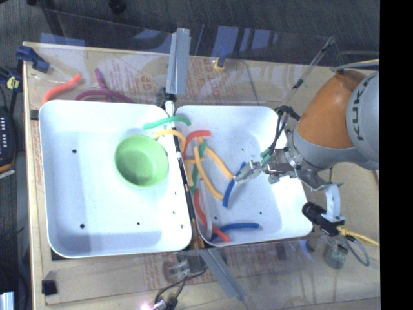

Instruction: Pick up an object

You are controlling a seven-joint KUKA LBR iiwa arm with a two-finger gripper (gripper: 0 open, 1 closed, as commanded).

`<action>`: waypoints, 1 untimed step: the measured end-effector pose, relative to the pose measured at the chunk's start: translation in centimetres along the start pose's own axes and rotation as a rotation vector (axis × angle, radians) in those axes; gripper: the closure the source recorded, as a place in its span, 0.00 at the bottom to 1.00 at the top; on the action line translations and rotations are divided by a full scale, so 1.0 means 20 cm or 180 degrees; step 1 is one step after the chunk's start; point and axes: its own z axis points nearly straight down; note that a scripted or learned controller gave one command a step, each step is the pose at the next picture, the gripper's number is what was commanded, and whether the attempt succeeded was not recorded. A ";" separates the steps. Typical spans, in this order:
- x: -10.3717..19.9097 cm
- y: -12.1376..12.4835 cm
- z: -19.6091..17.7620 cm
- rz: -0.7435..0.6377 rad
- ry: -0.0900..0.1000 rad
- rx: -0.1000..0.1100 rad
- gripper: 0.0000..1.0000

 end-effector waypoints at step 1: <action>0.37 0.22 0.49 -0.0072 -0.0029 -0.0013 0.00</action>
